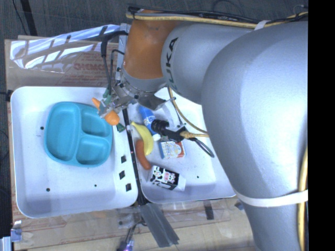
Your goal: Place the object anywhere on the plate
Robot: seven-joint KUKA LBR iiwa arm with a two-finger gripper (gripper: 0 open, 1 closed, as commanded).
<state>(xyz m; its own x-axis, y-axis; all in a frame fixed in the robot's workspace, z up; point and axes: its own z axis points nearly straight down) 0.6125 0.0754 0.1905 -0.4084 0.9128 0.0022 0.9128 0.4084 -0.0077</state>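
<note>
Your gripper [111,107] sits at the centre-upper part of the frame, right over the seam between the two bins, hanging below the orange wrist band. An orange carrot-like object [108,115] shows at the fingertips: a rounded orange end just below them and a smaller orange bit poking out to the upper left. It looks pinched between the fingers, jaws closed narrow on it, but the tip area is cluttered, so treat the grasp as probable, not certain.

Key relation: the blue plate [73,135] lies immediately left and slightly down-frame of the jaws. The object's rounded end is touching or just overlapping the plate's upper right rim. Its long axis seems to run upper left to lower right, roughly along that rim.

My read: you're at the carry-over step, nearly there. A short shift left puts it over the plate's right-hand compartments.

Risk: release here and it could land on the rim and roll off into the left bin [31,192].

The right bin [209,182] holds a banana [144,138], a sausage [142,155] and small cartons, well clear of the path.
</note>
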